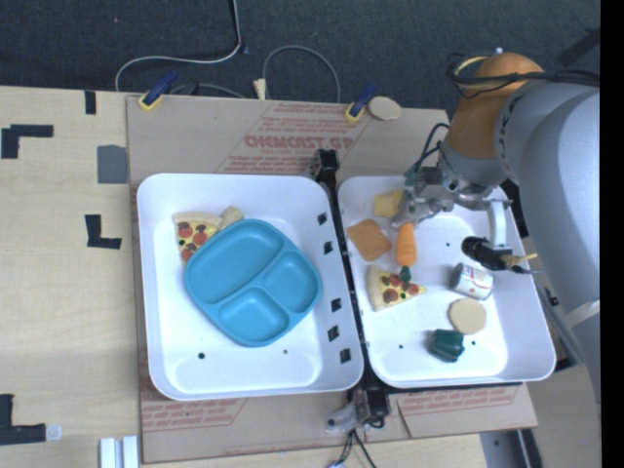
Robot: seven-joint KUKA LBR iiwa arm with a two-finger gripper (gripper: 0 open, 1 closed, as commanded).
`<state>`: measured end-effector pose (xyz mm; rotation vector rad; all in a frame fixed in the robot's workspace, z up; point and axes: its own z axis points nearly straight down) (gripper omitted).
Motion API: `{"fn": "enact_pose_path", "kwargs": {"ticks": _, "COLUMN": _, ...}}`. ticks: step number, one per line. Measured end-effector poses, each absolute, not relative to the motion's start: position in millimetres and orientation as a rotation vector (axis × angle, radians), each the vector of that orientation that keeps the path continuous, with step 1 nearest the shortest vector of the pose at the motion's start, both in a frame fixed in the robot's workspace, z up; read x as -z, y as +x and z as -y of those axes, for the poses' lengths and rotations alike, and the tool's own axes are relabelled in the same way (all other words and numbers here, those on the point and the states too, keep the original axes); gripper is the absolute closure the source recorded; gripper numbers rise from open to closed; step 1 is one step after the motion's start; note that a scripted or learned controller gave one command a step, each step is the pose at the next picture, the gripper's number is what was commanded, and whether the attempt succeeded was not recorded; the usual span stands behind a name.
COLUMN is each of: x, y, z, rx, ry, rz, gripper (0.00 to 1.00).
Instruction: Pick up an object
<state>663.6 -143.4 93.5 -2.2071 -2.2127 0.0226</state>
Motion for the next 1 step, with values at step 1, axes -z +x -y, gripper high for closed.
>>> {"fn": "enact_pose_path", "kwargs": {"ticks": 1, "x": -190.5, "y": 620.7, "z": 56.6, "rx": 0.009, "ry": -2.212, "rz": 2.232, "gripper": 1.00}}
